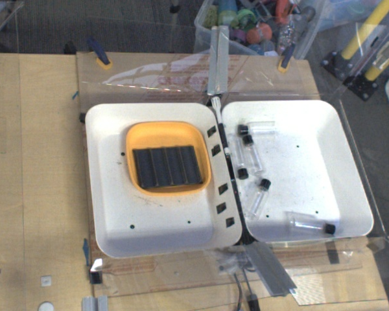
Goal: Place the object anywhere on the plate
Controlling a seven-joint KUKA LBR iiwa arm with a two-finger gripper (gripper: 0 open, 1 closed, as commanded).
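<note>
Nearest the camera, at the front edge of the wooden bench [26,173], a grey metal bracket [267,272] juts out at a slant just below the seam where my two white bins meet. In the right bin [350,173] the closest thing is a clear vial with a black cap [309,224], lying on its side near the front right corner, cap towards the corner. A little farther back, near the inner wall, lie three more clear vials with black caps: one slanted [259,196], one beyond it [249,161], and the farthest [256,129] lying crosswise near the back of the bin; they sit close together but I cannot say whether any touch. Along the seam runs a row of small black tabs [220,173]. In the left bin [104,173] the orange plate [168,128] rests about mid-bin, towards the back, and the black ribbed block [167,166] lies flat on it, inside the rim, filling much of the plate's floor. Whether my jaws are open or closed I cannot tell. Behind the bins a grey metal bar [217,60] stands along the seam, with a blue clamp [102,58] to one side and another blue clamp [285,60] to the other. Farthest off sits a clear tub of coloured toys [259,11].
</note>
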